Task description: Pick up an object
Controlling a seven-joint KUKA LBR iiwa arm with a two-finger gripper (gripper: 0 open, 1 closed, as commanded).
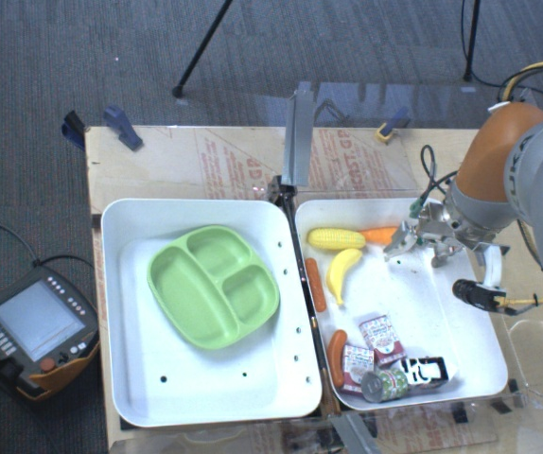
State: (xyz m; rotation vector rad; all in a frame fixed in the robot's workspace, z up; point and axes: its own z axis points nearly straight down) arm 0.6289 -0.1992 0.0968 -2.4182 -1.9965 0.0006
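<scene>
My two-finger metal gripper (421,242) hangs over the top part of the right shallow white plastic bin (461,324), and I cannot tell how it is set from up here. Just to its left lies a small orange carrot (380,235), very near my tool. Next to the carrot is a yellow ear of corn (336,239), and under the corn is a curved yellow banana (341,272). A long red-orange sausage (316,285) lies by the bin's left wall. Lower down, well apart from my tool, are two small red and white packets (366,348), another red-orange sausage (337,357), and a small grey can (385,385). The left shallow white plastic bin (130,386) holds a green plastic plate with three parts (214,286).
</scene>
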